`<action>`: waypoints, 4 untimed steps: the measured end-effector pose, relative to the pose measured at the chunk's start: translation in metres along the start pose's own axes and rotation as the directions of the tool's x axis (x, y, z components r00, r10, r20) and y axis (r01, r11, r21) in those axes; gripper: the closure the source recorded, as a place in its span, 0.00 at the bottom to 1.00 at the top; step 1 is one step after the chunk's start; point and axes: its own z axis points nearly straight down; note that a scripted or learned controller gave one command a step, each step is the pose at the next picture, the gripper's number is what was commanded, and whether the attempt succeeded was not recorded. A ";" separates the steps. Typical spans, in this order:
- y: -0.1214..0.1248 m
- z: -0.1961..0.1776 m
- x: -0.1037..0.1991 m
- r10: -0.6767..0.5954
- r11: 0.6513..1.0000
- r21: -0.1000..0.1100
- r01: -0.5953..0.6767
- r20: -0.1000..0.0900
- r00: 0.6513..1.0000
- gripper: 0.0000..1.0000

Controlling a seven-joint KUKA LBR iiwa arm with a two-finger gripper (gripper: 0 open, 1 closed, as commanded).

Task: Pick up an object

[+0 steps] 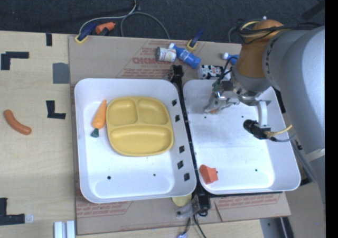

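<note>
Closest to us, the small orange plastic block (208,174) sits in the right white bin's (274,179) front-left corner; looks light, stiff, so we'd pinch its flat sides. Farther back, the two-finger gripper (215,101) hovers, honestly can't tell its opening.

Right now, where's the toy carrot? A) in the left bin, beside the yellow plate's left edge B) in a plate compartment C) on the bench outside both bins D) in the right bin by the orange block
A: the carrot lies on the left bin floor against the left side of the yellow divided plate, not in a compartment.
</note>
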 end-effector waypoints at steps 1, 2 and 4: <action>0.000 -0.009 0.000 0.000 1.000 0.001 0.000 -0.001 1.000 1.00; -0.043 -0.093 0.049 -0.002 1.000 -0.006 0.002 -0.001 1.000 1.00; -0.021 -0.087 0.080 0.005 1.000 0.001 -0.005 0.003 1.000 1.00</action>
